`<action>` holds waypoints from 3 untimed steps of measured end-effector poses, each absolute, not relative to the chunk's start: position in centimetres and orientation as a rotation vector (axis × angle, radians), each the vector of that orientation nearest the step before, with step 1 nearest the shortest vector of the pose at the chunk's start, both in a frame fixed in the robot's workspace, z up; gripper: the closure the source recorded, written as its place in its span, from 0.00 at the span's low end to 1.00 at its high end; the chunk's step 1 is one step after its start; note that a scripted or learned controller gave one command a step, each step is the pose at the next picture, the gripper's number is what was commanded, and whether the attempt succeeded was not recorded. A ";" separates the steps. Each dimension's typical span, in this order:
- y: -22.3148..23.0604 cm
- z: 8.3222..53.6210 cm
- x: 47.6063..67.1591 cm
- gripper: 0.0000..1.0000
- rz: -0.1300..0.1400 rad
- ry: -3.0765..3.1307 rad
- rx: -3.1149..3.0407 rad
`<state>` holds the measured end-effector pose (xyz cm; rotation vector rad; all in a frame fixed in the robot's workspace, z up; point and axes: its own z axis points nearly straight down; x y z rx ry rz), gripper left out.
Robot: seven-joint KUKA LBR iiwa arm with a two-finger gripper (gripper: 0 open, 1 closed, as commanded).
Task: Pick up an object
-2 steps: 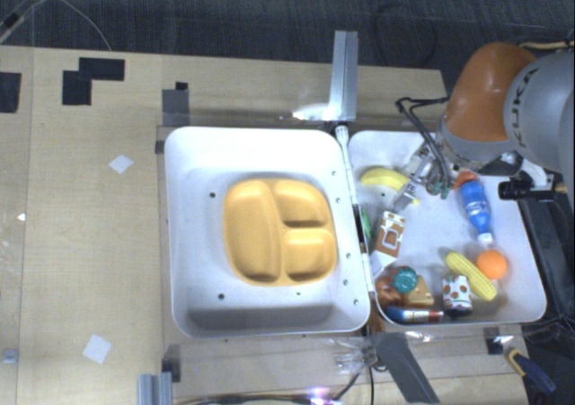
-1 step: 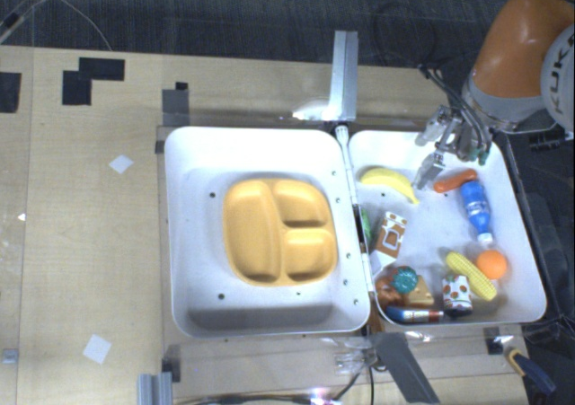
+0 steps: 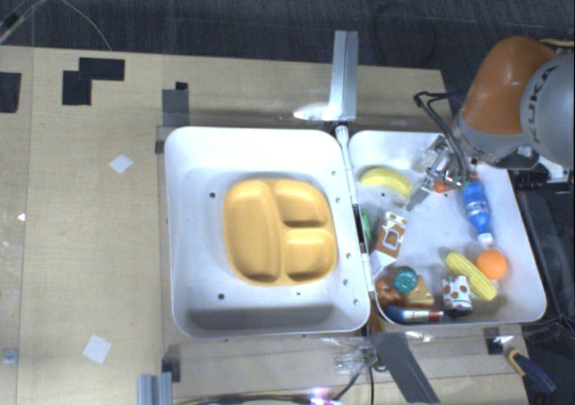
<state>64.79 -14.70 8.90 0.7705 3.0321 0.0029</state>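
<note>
Your hand hovers in the right bin just beside the banana, and you cannot tell whether it is open or closed, so center it over the banana and lower straight down before squeezing.

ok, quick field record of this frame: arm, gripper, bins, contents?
arm: enters from the right, over the right bin
gripper: low over the bin's upper part, between banana and bottle
held: nothing visibly between its fingers
left bin: yellow tray with three compartments
right bin: banana, bottle, small box, corn, orange ball, teal ball, small items at the near wall
</note>
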 end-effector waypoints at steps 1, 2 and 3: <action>-14.5 10.3 65.1 1.00 0.005 3.025 0.759; -14.5 10.2 65.1 0.00 0.005 3.027 0.758; -14.4 11.6 65.4 1.00 0.006 3.017 0.749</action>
